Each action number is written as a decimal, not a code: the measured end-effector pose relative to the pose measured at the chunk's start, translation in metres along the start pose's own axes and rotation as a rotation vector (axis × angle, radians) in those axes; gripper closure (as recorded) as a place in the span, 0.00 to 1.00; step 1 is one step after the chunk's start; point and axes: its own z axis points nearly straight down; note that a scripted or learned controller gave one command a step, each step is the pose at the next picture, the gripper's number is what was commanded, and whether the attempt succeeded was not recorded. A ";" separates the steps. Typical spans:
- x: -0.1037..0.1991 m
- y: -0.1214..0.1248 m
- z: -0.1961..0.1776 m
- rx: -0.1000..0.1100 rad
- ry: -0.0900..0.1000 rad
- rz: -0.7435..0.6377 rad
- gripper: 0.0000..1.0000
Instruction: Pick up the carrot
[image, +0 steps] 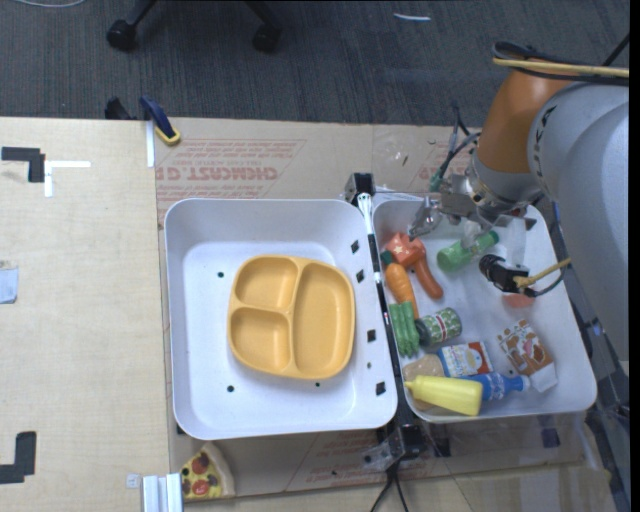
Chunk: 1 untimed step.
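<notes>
One carrot (400, 283) lies in right bin (560, 390); claw (432, 215) above, grip state unclear.

Floor: dark grey carpet (330, 75) along the top | Furniture: black chair base with casters (190, 25) at upper left | Bench: pale wood-grain top (75, 300) at left, with black tape marks (25, 160) | Cover: brown cardboard sheet (260, 165), printed in red, under the bins | Light: even, soft shadows

Red upside-down print on cardboard sheet (235, 165), roughly "CHEMCAST GP", otherwise illegible
</notes>
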 end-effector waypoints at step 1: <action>-0.083 -0.030 0.029 0.006 -0.002 0.017 0.00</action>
